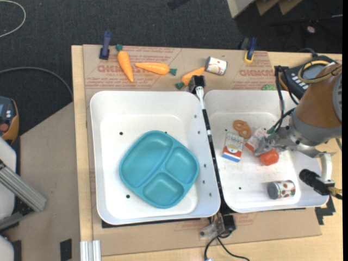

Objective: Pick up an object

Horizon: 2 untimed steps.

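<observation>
The right bin (304,200) holds a pretzel (242,128), a small white carton with a blue and red base (233,147), a round red tomato-like piece (269,157) and a small can lying on its side (281,188). My gripper (264,144) reaches in from the right and is low in this bin, directly above and touching the red piece. A small red and white item (253,142) lies at the gripper's left side. The gripper's body hides part of that cluster.
The left bin (103,162) carries a blue divided plate (159,168). Behind the bins, on the cardboard, lie three toy carrots (152,68) and a small cup on its side (216,66). A black strip (205,129) runs between the bins. Cables (296,80) sit at the back right.
</observation>
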Available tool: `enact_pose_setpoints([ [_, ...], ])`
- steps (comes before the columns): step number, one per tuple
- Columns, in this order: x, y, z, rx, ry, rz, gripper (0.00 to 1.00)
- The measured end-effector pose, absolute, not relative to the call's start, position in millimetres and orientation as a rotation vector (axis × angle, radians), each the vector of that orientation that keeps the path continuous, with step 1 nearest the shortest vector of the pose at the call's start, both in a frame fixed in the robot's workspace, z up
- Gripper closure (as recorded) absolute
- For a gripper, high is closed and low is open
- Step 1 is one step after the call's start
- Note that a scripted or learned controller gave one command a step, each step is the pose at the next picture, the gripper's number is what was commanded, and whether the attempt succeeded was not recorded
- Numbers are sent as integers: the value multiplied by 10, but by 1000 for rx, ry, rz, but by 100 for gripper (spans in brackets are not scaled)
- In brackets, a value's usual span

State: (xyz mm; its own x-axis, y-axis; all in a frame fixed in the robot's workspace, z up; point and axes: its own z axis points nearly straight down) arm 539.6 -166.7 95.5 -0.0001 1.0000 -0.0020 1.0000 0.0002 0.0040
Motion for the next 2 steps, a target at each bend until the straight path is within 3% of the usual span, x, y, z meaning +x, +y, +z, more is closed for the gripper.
enact_pose_setpoints([
  [1, 5496, -809, 1904, 2206, 2229, 15, 100],
  [2, 5078, -111, 1842, 2218, 2235, 0, 100],
])
